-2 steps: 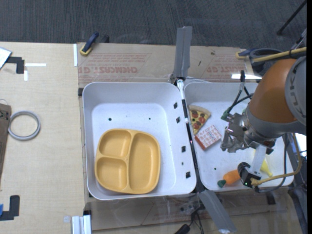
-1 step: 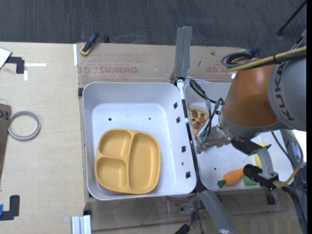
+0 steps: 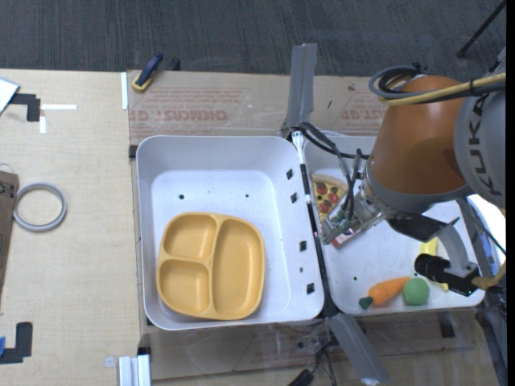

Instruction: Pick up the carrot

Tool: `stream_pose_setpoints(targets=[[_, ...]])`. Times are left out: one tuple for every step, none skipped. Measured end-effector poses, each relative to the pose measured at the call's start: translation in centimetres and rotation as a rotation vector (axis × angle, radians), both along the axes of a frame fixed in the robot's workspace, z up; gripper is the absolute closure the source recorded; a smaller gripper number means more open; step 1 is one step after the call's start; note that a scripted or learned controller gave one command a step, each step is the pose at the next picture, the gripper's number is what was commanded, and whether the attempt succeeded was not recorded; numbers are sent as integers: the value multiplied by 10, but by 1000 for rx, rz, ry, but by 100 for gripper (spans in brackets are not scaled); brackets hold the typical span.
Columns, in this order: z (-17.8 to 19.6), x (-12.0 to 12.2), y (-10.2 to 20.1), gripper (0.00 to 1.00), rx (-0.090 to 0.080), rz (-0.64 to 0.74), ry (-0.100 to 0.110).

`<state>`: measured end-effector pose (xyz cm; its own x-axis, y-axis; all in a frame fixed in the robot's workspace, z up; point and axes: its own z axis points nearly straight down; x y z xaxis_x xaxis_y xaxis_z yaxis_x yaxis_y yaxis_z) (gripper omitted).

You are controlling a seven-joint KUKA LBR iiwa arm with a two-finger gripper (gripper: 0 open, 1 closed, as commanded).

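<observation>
The carrot (image 3: 387,290) lies on the floor of the right bin (image 3: 354,292), near its front edge, orange body with a green tip pointing left. A green ball (image 3: 416,292) sits just beside it on the right. A pizza-slice toy (image 3: 326,195) rests near the bin's left wall. The tool (image 3: 342,230) hangs over the bin's left middle, apart from the carrot; its opening cannot be told. The left bin (image 3: 161,167) carries a yellow divided plate (image 3: 212,264). A tape roll (image 3: 38,207) lies on the table (image 3: 64,296).
</observation>
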<state>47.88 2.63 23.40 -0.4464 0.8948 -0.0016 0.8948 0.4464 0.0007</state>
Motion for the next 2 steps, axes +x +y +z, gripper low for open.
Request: stream_pose_setpoints(targets=[[-44,-2,47,0,-1,-46,5],[-116,-2,111,0,-1,-85,6]])
